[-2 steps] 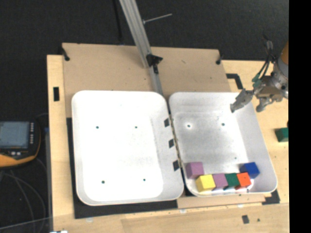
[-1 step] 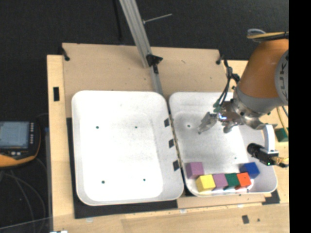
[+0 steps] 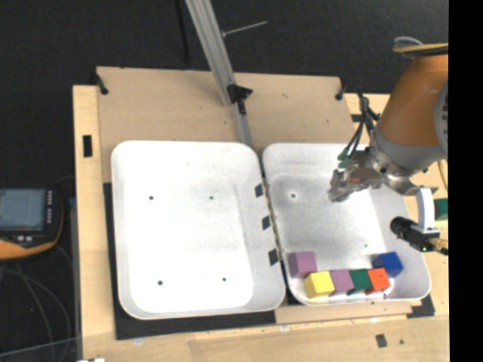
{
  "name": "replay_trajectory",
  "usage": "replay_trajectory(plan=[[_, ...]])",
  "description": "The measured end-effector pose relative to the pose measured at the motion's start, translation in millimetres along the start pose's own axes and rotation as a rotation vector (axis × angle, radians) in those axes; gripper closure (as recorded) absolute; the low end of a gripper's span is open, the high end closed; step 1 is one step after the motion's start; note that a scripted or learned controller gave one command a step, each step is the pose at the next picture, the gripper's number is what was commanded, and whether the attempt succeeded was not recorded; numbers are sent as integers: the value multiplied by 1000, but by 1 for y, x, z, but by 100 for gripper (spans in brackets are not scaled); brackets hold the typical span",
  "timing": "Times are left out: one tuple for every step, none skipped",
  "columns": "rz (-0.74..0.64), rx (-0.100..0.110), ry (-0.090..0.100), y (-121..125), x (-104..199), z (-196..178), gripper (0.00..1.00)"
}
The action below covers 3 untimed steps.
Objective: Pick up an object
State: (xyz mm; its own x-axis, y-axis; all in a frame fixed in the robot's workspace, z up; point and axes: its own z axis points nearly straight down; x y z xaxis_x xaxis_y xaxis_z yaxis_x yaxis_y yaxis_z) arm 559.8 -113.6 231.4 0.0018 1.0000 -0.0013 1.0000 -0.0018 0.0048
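Approach step: pincer (image 3: 341, 189) hangs over right bin (image 3: 317, 164), carrying nothing; open or closed, cannot tell. Next: travel to blocks (image 3: 343, 280), descend on 1.

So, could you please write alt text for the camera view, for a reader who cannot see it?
A grey and orange robot arm reaches from the right, its pincer above the right white bin, apart from the blocks. Purple, yellow, lilac, green, orange and blue blocks cluster along that bin's near edge, beside the left bin.
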Motion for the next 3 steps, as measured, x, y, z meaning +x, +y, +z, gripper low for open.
replay_trajectory(plan=[[-9,2,1,31,56,19,100],[-10,7,3,20,128,36,100],[-9,-1,3,15,171,-17,100]])
